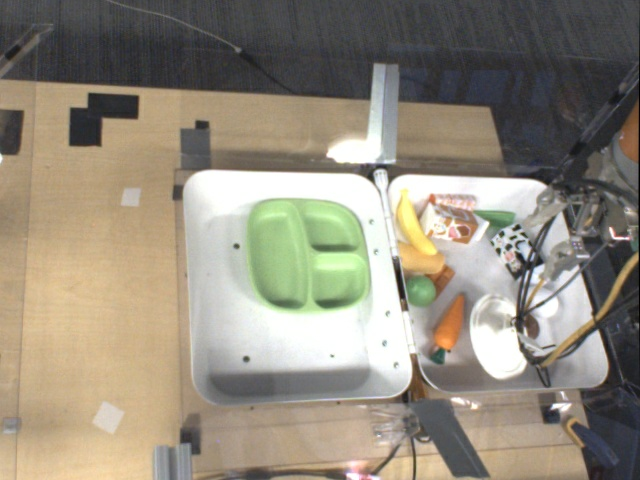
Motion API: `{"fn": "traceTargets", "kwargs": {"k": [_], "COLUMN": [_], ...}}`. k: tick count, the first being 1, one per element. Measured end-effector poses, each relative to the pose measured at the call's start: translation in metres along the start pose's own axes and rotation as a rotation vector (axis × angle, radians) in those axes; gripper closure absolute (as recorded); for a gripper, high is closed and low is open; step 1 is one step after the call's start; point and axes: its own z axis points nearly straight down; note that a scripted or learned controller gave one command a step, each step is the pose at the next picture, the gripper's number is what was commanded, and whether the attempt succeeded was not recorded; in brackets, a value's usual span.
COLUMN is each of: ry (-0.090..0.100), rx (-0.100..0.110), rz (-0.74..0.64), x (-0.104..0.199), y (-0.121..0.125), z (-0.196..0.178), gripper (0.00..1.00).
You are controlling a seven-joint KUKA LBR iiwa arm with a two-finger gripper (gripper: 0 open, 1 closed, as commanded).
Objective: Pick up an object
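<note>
Saw a green divided plate (305, 253) lying alone in the left bin (200, 268), well apart from everything else. Found the pickable clutter in the right bin (592, 373): a banana (412, 233) along its left wall, a small red-and-white carton (452, 218) just beside that, a green ball (421, 290) and a toy carrot (450, 323) lower down, then a white bowl (497, 336) and a black-and-white patterned piece (512, 243) further right. Spotted the gripper (562, 230) over the right part of that bin, near the patterned piece and above the bowl, with loose cables (535, 298) draped across the bowl's rim. Could not tell how far open the gripper stood, nor whether it had hold of anything.

Judged the crowding the main risk: could have come down on two neighbours at once and shoved both aside. Reckoned the bowl's smooth curved wall likely to slip from a pinch. Feared the cables might snag or drag the bowl, and hide the target from above.
</note>
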Motion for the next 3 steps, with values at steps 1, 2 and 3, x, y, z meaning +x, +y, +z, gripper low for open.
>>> {"fn": "traceTargets", "kwargs": {"k": [1, 2, 3], "ry": [-0.018, -0.014, -0.089], "rx": [0.006, -0.001, 0.033], "rz": [0.076, 0.113, 0.251], "x": [0.037, -0.009, 0.033], "y": [-0.01, 0.066, 0.085], "z": [0.127, 0.14, 0.128], "gripper": [0.0, 0.0, 0.0]}}
